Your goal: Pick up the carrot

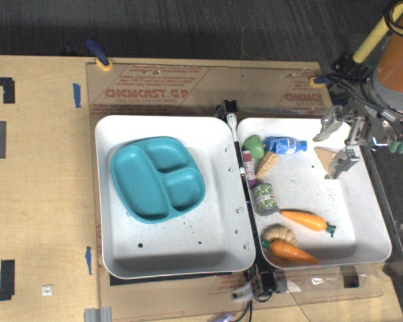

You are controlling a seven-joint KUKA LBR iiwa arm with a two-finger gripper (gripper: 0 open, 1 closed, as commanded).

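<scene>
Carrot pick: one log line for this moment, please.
gripper: open, above right bin far side | carrots: lying near front, untouched | holding: nothing

Left white bin (121, 247): a teal divided tray (156, 177), set at a slant. Right white bin (369, 237): a green round item (253, 145), a blue crumpled wrapper (285, 145), an ice cream cone (264, 164) and a small green can (264, 198), clustered along its left side. Under both bins, a tan cardboard sheet (154, 89) with red lettering.

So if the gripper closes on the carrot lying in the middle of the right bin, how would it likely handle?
The carrot looks smooth, glossy and tapered, probably a rigid plastic toy, so it may slip from the gripper toward its thin end. Being round and lying flat in the right bin, it could roll if nudged. It seems light.
</scene>
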